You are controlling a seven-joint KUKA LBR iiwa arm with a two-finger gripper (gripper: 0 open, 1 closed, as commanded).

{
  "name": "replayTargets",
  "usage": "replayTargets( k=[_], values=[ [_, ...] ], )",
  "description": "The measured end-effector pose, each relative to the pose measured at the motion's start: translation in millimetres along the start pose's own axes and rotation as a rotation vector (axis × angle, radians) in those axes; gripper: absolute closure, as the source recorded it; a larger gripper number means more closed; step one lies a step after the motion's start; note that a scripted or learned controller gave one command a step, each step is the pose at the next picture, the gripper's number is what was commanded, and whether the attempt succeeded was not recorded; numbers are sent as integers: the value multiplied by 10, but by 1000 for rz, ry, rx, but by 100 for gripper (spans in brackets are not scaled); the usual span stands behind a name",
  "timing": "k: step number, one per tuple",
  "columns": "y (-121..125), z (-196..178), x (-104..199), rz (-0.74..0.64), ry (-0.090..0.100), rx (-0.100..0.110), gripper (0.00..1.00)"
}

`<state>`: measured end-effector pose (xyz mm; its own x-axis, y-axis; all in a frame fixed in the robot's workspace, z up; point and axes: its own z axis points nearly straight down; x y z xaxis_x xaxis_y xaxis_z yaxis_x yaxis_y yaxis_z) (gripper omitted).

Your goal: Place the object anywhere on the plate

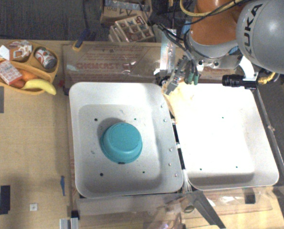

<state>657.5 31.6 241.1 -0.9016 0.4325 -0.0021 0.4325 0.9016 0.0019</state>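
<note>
**Blue plate waits in the left bin while the arm hangs up top**

Two white bins sit side by side on a wooden bench. In the left bin point(85, 104) there is a round blue plate point(122, 142). It lies flat on the bin floor, a little below the middle, and nothing is on top of it.

The right bin point(256, 142) sits just beside the left one — their edges nearly touch down the middle.

The big grey arm point(268, 27) comes in from the top right. It has a shiny orange part point(216, 6) and yellow and black wires looped around it. The gripper point(173, 82) hangs at the top, over the spot where the two bins meet, near their back corners. It is well apart from the plate. It looks blurry and tangled with wires, so I cannot tell how it stands or if it holds anything. I cannot pick out the object that should go on the plate.

Far off at the top left of the bench is a yellow tray point(18, 78) — it holds toy food, with a yellow banana point(41, 85) lying at its front edge.
</note>
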Motion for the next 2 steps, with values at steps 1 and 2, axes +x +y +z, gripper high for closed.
replayTargets(
  k=[1,2],
  values=[
    [457,-61,286,-398,-3,-3,100],
    [876,53,606,-452,0,-1,100]
  ],
)
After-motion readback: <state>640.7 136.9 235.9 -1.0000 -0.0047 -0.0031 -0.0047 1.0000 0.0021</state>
